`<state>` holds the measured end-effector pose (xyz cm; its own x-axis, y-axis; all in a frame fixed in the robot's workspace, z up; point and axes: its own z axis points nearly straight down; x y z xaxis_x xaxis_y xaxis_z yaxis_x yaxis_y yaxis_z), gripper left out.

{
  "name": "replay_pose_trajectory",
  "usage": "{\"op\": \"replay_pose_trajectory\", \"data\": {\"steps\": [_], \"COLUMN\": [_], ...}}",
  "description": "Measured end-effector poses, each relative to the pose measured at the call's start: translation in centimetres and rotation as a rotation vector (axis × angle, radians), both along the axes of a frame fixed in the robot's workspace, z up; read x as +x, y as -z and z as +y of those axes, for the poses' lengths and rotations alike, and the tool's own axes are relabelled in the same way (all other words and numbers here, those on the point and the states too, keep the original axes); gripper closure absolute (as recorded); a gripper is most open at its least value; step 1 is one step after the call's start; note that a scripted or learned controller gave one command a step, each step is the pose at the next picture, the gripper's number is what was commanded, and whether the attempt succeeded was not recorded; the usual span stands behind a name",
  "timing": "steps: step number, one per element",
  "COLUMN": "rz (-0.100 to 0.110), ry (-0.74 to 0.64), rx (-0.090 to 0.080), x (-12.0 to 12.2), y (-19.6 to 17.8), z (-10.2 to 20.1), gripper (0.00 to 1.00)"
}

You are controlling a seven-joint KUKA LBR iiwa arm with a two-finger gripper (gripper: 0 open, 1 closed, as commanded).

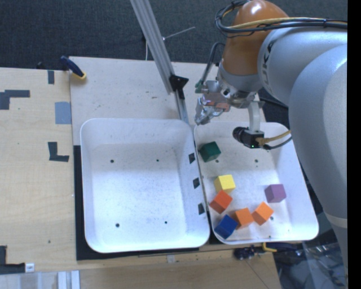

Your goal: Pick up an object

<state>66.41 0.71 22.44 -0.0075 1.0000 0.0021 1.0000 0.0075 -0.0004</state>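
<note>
The right bin holds several small blocks: a green one near its far left corner, a yellow one, three orange ones, a blue one and a purple one. My gripper hangs over the far left corner of this bin, above and just beyond the green block. No block shows between its fingertips. The grey arm with its orange band fills the upper right.
The left bin stands beside the right one, their rims meeting at a divider. A slanted metal rail crosses the bench behind the bins, close to the gripper. A blue and yellow tool lies far left.
</note>
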Motion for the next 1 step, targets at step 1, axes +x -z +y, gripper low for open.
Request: {"op": "replay_pose_trajectory", "data": {"steps": [1], "rz": [0.001], "ry": [0.000], "rx": [0.000], "x": [-0.18], "y": [0.18], "z": [6.13], "gripper": [1.00]}}
